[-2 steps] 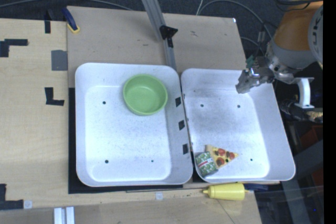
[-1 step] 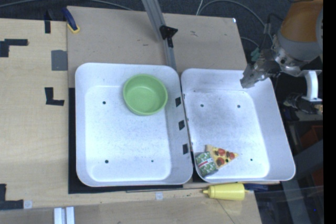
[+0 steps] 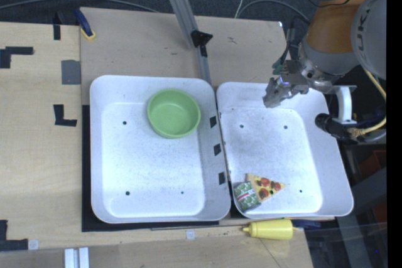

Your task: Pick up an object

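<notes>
A green bowl (image 3: pixel 173 113) sits upright in the left bin (image 3: pixel 119 154), toward its back. In the right bin (image 3: pixel 314 154) a pizza-slice toy (image 3: pixel 266 186) lies at the front left corner, beside a small green printed packet (image 3: pixel 246 195). My gripper (image 3: pixel 277 95) hangs over the back edge of the right bin, far from the pizza slice and the packet. Nothing shows between its fingers.
A yellow bottle (image 3: pixel 271 229) lies on the bench just in front of the right bin. A grey metal pole (image 3: pixel 182 3) slants down from the back to the divide between the bins. Cables run behind the bench. A blue and yellow clip (image 3: pixel 85 24) sits at the back left.
</notes>
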Controlling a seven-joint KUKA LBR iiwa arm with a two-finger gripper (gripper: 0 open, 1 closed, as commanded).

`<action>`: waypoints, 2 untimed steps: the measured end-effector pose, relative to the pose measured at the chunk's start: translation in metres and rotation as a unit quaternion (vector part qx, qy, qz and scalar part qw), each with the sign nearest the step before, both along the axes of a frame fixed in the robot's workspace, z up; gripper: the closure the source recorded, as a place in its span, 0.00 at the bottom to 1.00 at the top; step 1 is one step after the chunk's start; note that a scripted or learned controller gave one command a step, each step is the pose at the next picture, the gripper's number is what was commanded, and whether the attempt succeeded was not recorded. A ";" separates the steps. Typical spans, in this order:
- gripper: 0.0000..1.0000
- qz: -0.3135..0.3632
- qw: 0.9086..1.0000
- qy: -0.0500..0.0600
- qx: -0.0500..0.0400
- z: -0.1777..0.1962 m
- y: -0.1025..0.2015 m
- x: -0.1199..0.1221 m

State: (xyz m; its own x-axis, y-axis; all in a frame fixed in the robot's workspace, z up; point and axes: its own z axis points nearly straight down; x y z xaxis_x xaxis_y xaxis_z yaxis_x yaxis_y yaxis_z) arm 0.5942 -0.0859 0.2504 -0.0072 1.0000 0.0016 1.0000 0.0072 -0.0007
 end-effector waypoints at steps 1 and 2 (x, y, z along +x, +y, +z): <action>1.00 0.000 1.000 0.000 0.000 0.004 0.058 0.002; 1.00 0.000 1.000 0.000 0.000 0.005 0.107 0.002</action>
State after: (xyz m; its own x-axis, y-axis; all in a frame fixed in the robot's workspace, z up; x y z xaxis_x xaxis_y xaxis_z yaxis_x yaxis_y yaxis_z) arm 0.5960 0.0210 0.2551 -0.0070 1.0000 0.0013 1.0000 0.0070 -0.0013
